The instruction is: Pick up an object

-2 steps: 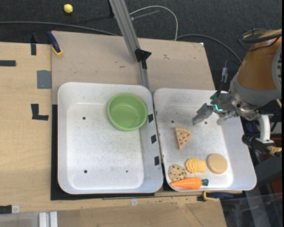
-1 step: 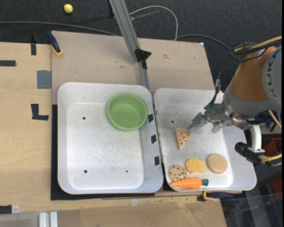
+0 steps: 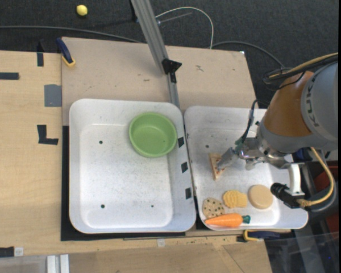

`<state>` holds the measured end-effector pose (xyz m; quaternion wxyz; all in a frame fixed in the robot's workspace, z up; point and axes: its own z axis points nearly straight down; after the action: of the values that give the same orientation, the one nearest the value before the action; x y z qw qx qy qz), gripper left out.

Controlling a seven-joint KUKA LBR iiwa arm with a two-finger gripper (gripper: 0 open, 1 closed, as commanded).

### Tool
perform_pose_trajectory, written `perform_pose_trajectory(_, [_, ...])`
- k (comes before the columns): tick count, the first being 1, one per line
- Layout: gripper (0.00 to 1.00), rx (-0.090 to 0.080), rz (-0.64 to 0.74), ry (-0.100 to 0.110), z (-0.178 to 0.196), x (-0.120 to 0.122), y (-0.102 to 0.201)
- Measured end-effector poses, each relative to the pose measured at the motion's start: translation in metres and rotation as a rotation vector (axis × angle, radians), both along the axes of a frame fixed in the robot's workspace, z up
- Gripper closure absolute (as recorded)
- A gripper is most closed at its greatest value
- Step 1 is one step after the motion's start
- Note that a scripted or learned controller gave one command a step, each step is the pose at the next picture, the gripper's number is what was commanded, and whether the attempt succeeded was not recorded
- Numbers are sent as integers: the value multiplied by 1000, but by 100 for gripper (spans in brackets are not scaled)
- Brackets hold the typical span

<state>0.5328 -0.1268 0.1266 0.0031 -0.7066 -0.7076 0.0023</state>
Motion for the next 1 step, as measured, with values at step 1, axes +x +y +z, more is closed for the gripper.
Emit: perform_pose_trajectory(1, [0,-2,0,-7,-38,0,0])
